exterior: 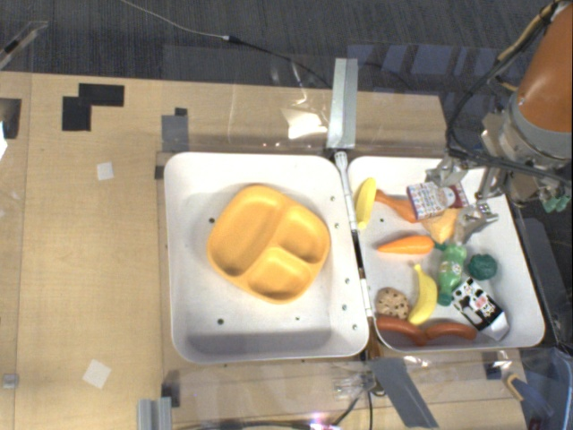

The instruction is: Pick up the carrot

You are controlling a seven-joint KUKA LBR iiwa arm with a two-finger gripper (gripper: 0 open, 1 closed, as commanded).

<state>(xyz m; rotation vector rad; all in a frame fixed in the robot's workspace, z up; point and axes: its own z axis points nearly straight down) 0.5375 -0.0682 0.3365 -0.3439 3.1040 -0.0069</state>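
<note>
the wooden bench (81,267) fills most of the frame, with two shallow white bins side by side at its centre. the left bin (192,330) sits in the lower middle and holds a yellow divided plate (267,242), tilted a little, near its centre. the right bin (528,316) lies at the lower right and is crowded with toy food. the arm (546,88) comes in at the upper right edge, its orange band above a grey wrist. the gripper (461,200) hangs over the upper part of the right bin with its two fingers spread apart and nothing between them; one fingertip is near a small patterned box (426,200), the other near a pale yellow piece (442,228). the carrot (407,245) lies flat in the middle of the right bin, pointing left, just below and left of the gripper and apart from it. a banana (365,201) lies above it by the bin's left wall, a second banana (423,296) below it, a cookie (392,302) beside that, and a red sausage (428,331) along the bottom wall.
</note>
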